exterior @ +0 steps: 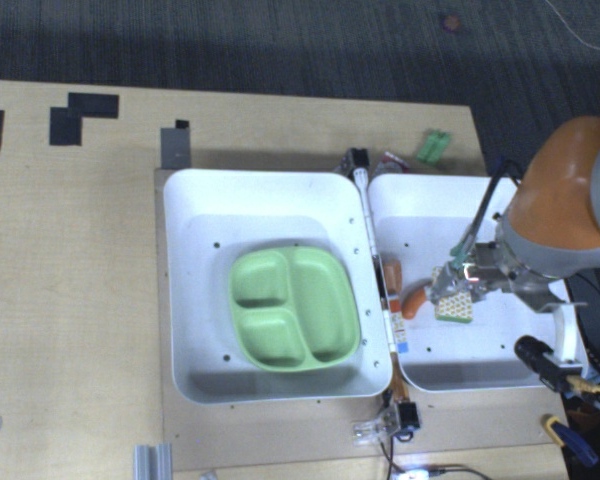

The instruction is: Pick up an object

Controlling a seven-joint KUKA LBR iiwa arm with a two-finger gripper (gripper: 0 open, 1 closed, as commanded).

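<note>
Where the frame begins at the top, a strip of dark grey carpeted floor runs the full width, with a thin pale cable lying on it at the upper right. Below it, the light wooden bench fills the rest of the picture; black tape patches sit at its upper left.

Two shallow white bins stand side by side at centre. The left bin holds a green divided tray, three compartments, lying flat and slightly turned. The right bin sits just beside it, rims touching along the centre line.

The arm enters from the right edge, its orange band uppermost, and reaches down into the right bin. The gripper is low over the bin floor, left of the bin's centre. Finger state: cannot be told, as the tips are too small and cluttered.

Just beside the gripper, to its lower right, lies a small yellow-green patterned object. An orange-red object lies to the gripper's left, near the bin's left wall. Whether either touches the gripper cannot be determined.

A small green item rests on the bench above the right bin.
</note>
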